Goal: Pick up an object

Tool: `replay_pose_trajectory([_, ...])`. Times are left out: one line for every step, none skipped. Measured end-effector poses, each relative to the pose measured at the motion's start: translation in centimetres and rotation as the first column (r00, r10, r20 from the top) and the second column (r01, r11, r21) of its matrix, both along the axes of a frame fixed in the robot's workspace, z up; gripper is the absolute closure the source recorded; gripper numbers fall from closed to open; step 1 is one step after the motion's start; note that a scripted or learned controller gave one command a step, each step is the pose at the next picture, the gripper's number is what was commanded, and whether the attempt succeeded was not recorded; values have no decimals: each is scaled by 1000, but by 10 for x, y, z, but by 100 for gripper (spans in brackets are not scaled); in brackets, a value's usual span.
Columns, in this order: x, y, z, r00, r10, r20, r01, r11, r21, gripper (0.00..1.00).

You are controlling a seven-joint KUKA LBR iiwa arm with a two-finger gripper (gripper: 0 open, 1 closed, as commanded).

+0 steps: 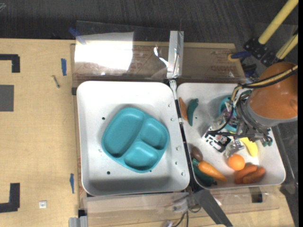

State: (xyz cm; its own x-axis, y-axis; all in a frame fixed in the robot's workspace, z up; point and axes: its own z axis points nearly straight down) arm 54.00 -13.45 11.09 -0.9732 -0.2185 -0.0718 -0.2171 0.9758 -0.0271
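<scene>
The grey arm (277,96), with its orange band, reached in from the right and hung over the right bin (279,167), one of two shallow white bins that sat side by side on the desk (33,126). Its pincer (233,138) was down among the clutter in the middle of that bin, partly masked by cables and the wrist above it, so whether it was released or clenched could not be told, and nothing was plainly seen between its tips. The objects to be picked lay around it in the right bin: a yellow piece (250,147) just beside the pincer on its right, an orange ball (236,162) just below it, a carrot (211,170) lying slantwise toward the bin's lower left corner, and a reddish-orange sausage-like piece (249,174) along the lower edge. A dark teal piece (192,110) rested near the bin's upper left, close to the dividing wall, with a thin brownish piece (182,109) just beside it, and a small dark brown piece (196,152) lay lower down by the same wall. The left bin (90,103) held a teal tray (136,138) with three compartments, set at an angle near the middle.
</scene>
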Motion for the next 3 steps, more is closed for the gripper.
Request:
replay_pose_trajectory([27, 28, -16, 997, -61, -44, 62, 998, 10, 0])
replay_pose_trajectory([-4, 14, -16, 936, 350, -48, -350, 937, -2, 0])
replay_pose_trajectory([-18, 39, -22, 925, 374, -62, -375, 927, 8, 0])
